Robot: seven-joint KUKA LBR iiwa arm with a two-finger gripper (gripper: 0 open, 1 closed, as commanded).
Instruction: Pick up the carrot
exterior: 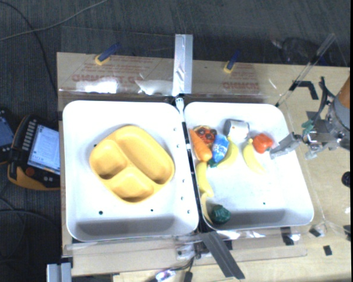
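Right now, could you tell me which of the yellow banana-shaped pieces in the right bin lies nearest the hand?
The short yellow banana just below the red tomato-like piece. It lies mid-bin, close to the hand; the other long yellow banana hugs the bin's left wall, far from it.

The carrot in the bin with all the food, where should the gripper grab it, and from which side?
Probably by the middle of the carrot, coming straight down from above. It lies flat and long against the right bin's left wall, so that side is blocked. A blue packet and a banana crowd its lower end, and a dark red thing sits by its top. The gripper is at the bin's right edge.
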